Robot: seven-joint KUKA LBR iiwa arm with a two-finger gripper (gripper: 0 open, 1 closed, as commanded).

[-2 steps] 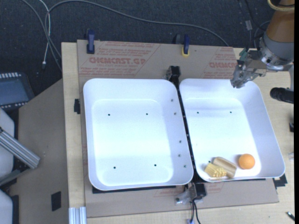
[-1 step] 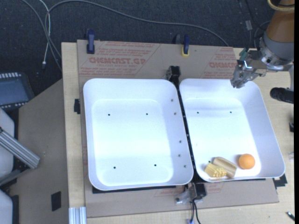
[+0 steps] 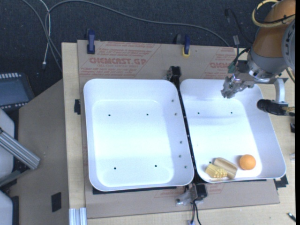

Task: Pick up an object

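Bins sit side by side on the bench. The shallow white plastic bin on the left [image 3: 136, 135] has nothing to grab in it. The shallow white plastic bin on the right [image 3: 225, 125] holds three small things near its front edge.

First comes a little yellow bumpy piece like toy corn [image 3: 216, 172]. Touching it, just behind, is a tan bread-shaped roll [image 3: 226, 164]. Its long side runs from the back left to the front right. It looks light and maybe a bit soft, so a gentle pinch across its short middle should work. Close beside the roll is a small orange ball [image 3: 247, 162]. It looks light and smooth, and it may roll away or slip. It has no long side, so a pinch across its middle from any way should do.

The grey two-finger gripper [image 3: 229, 90] hangs over the back of the right bin, well apart from the three things. It holds nothing, but it is too small to tell if it is open or closed.
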